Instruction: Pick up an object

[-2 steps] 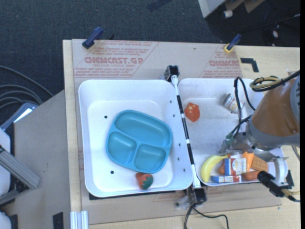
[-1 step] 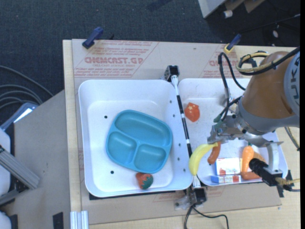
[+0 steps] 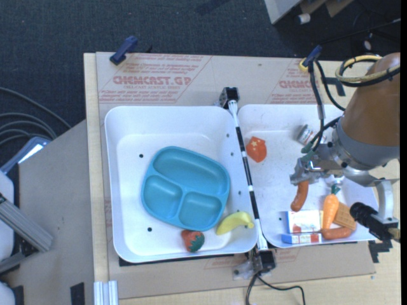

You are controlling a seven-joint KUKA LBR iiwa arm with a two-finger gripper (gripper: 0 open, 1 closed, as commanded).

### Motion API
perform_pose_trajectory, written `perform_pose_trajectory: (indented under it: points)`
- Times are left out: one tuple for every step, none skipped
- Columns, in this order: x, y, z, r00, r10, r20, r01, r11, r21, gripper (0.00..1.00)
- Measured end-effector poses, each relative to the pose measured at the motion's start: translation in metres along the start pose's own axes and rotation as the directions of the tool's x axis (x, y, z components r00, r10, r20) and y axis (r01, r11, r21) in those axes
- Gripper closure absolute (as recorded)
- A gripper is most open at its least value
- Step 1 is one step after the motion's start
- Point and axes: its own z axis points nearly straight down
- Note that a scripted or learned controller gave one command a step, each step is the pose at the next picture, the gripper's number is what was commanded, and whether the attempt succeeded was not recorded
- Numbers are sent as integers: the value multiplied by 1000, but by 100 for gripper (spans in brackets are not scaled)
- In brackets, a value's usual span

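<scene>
Nothing is lifted yet, as far as I can judge: every object lies on a bin floor, so the whole pick is left to do. My pincer (image 3: 310, 172) hangs low over the right bin (image 3: 273, 116), its tip just above the upper end of a sausage (image 3: 299, 197), my likeliest target. Whether it is apart or together I cannot tell.

Nearest in the right bin lie a small box (image 3: 303, 226), a carrot (image 3: 330, 210) and a cracker (image 3: 344, 216) close together, with the sausage just beyond. Farther back sits a tomato (image 3: 256, 149) near the dividing wall.

In the left bin (image 3: 117, 189), a strawberry (image 3: 193, 239) and a banana (image 3: 234, 222) lie at the near edge, beside a blue divided plate (image 3: 185, 187) with bare compartments.
</scene>
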Motion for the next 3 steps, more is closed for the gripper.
perform_pose_trajectory:
  points:
    - [0,0,-10,1000,-1,0,1,1000,-1,100]
    - [36,0,-22,1000,-1,0,1,1000,-1,100]
    - [74,0,-25,1000,-1,0,1,1000,-1,100]
